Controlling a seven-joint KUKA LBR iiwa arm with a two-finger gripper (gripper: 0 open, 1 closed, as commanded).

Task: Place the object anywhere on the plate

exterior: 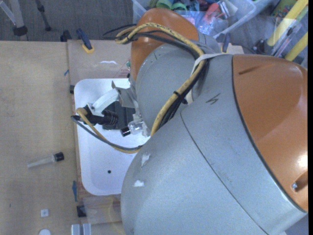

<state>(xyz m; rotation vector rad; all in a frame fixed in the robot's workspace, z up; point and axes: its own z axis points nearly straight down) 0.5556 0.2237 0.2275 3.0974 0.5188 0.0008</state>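
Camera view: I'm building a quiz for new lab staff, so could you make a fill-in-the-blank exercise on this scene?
1. The grey arm covering much of the view has bands coloured ___.
2. The bin beneath the arm is ___ in colour.
3. The small tube lying on the wooden bench has a cap coloured ___.
Missing words: orange; white; black.

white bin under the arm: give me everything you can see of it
The white bin is a shallow tray with rounded corners and a low raised rim; it looks like smooth, slightly glossy plastic. It lies flat on the wooden bench. Its left side and near-left corner are in view, while the grey and orange arm covers the rest from the right. One small dark speck sits on its bare floor; I cannot tell what that is.
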